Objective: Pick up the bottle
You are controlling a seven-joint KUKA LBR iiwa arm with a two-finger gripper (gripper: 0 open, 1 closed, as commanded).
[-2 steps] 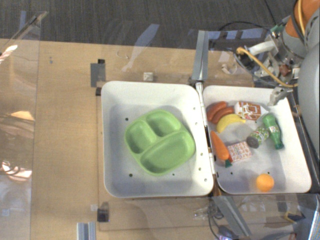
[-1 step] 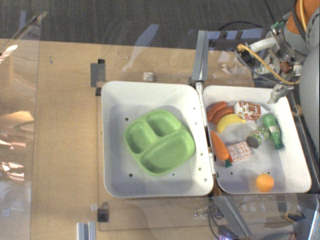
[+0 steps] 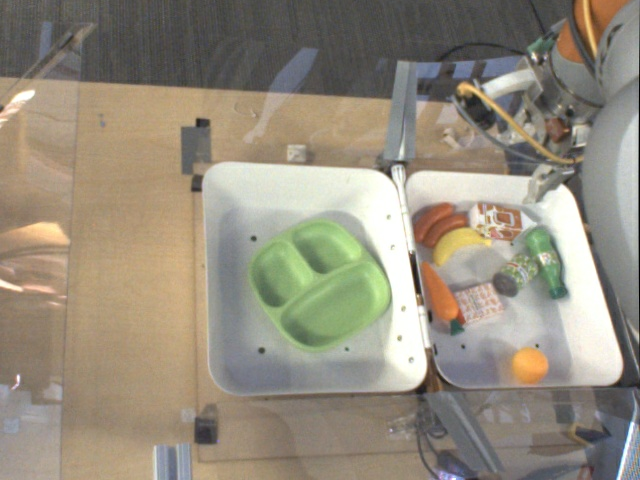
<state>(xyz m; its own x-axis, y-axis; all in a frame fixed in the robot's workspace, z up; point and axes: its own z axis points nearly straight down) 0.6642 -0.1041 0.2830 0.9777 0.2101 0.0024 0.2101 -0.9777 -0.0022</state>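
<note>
The wooden bench [image 3: 120, 298] carries two shallow white plastic bins side by side. The left bin [image 3: 225, 358] holds a light green divided plastic plate [image 3: 318, 283] with three compartments, lying near its middle. The grey arm with its orange band [image 3: 600, 28] stands at the upper right, above the far corner of the right bin [image 3: 600, 353], trailing yellow and black cables; whether its gripper is spread or closed cannot be told. In the right bin, the green plastic bottle [image 3: 547, 261] lies on its side toward the right wall, its cap end pointing toward the near edge, touching a small green-labelled can [image 3: 516, 273]. To the left lie a reddish-brown sausage [image 3: 436, 221], a yellow banana [image 3: 461, 245], an orange carrot [image 3: 441, 294], two red-and-white packets [image 3: 497, 221], and a small orange ball [image 3: 530, 365].
</note>
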